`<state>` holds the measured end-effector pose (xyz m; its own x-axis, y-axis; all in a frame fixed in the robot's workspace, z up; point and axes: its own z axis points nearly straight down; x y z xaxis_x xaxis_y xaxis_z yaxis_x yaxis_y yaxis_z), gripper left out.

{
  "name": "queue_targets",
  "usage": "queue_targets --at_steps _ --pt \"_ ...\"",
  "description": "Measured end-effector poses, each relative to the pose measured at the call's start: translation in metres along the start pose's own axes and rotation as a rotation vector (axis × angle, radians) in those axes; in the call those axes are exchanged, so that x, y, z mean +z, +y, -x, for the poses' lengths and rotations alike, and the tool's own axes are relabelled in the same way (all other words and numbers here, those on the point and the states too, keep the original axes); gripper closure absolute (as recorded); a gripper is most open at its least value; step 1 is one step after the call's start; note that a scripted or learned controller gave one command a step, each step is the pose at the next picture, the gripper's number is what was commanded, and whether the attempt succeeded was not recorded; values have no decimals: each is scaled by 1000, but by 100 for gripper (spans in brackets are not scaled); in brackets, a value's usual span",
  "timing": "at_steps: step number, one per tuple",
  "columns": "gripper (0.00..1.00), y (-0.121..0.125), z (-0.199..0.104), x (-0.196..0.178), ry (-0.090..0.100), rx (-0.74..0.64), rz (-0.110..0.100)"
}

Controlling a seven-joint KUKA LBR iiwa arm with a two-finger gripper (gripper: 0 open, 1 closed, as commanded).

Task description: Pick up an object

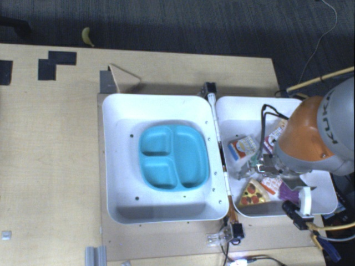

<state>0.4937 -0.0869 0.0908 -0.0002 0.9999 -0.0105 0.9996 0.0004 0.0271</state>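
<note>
Item: loose objects in the right-hand shallow white bin (227,115), any of which would satisfy the task. We list a small white carton with red and blue print (242,146) near the bin's middle, lying tilted; a flat pizza-slice toy, yellow with red spots (254,194), against the near wall; a purple piece (288,192) just right of the slice; and a white packet with red print (275,132), partly hidden behind the wrist.

Pincer (256,167): low inside the same bin, between carton and pizza slice. We cannot tell how far it is parted, and we see nothing held in it; the metal parts there are small and cluttered.

Relation governing the next move, in our judgement: the carton lies just up and left of the pincer, the pizza slice just below it toward the near wall. Both are close; the slice's long axis seems to run up-right to down-left, though this is hard to read.

Arm: grey with an orange band (305,134), reaching in from the right and covering much of the bin.

Surroundings: the left-hand white bin (119,148) holds a light blue three-compartment plastic tray (173,155), well apart from the pincer. Both bins rest on the tan bench (50,165).
</note>
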Motion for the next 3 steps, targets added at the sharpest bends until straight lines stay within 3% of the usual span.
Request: queue_targets --at_steps 1,2,3 --pt "100 3 2 -13 -3 2 7" --pt "0 3 1 -12 -3 1 7" --pt "0 -1 1 0 -1 2 -2"
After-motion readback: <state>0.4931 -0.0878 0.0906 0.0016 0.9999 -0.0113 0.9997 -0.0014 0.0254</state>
